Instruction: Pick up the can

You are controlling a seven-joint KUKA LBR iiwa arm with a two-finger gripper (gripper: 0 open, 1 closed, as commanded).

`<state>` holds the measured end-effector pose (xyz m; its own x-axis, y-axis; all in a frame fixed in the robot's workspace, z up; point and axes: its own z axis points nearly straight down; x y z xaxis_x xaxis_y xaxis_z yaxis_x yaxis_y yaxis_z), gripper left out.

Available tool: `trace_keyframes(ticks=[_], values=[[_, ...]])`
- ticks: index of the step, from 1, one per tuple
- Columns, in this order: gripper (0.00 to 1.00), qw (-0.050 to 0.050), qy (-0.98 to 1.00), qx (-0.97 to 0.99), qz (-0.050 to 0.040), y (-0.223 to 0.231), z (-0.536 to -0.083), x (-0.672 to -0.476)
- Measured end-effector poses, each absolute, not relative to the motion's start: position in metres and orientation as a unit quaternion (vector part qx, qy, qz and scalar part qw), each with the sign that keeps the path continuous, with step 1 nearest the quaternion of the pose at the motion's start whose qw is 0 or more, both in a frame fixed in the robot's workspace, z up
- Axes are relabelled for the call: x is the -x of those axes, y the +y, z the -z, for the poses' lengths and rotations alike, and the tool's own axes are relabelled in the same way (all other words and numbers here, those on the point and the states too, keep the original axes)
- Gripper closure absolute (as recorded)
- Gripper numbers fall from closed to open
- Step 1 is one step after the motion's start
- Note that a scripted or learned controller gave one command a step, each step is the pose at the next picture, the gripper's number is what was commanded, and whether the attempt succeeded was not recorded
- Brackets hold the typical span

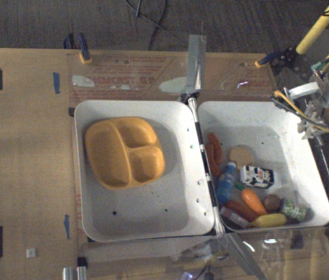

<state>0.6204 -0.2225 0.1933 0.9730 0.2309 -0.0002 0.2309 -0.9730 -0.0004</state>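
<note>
**Clerk:** Item one, the can (294, 210): small, greenish label, apparently lying on its side. It sat in the near right corner of the right bin (269, 118), close against the walls.

**Checker:** Neighbours?

**Clerk:** A banana (268, 220) just beside it along the near wall and a brown ball (272, 202) close by. A carrot (252, 201), a milk carton (256, 177) and a blue bottle (226, 182) lay further toward the divider. The left bin (153, 214) held a yellow plate (125, 151), well apart and of no concern.

**Checker:** Item two?

**Clerk:** The gripper (318, 114): at the right bin's far right rim, raised, carrying nothing visible. How wide it stood could not be told, being tangled in cabling and partly cut off by the edge of the view.

**Checker:** Handling note for the step?

**Clerk:** The step was judged to be the approach, nothing yet grasped. The gripper would do best to travel along the right wall toward the near corner and come straight down. It should close across the can's narrow width rather than its length. The corner left little room, so the likely faults were striking the bin wall or catching the banana. A smooth round body could also roll out of an off-centre pinch.
</note>
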Motion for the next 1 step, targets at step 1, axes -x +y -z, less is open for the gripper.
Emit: trace_keyframes(ticks=[1], values=[[1.0,0.0,-0.118,0.993,-0.0006,-0.2209,-0.2034,-0.6214]])
